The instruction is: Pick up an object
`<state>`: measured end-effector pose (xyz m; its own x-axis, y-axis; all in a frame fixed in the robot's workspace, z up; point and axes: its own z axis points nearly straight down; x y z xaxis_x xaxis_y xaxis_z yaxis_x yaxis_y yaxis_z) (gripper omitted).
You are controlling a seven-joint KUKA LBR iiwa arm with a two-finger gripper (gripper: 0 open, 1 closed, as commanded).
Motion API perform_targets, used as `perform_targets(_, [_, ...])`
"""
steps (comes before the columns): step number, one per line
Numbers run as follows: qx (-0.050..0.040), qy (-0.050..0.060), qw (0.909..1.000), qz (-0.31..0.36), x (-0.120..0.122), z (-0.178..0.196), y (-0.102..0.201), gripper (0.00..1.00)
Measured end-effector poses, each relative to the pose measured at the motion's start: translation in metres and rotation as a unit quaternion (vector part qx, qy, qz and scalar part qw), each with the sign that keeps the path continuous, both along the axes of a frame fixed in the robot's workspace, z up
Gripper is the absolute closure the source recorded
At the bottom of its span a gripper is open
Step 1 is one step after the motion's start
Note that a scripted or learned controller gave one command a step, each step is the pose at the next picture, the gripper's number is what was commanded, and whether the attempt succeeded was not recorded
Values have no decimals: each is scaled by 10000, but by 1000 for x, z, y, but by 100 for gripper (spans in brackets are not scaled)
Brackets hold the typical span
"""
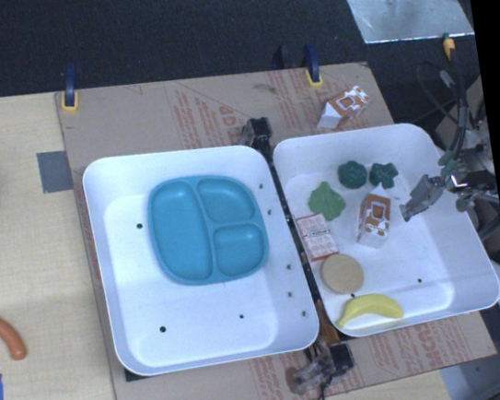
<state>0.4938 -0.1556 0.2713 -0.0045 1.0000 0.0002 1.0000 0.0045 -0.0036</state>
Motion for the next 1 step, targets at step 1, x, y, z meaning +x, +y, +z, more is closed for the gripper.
perform_targets(1, [-2,4,10000,-1,15,-178,17,0])
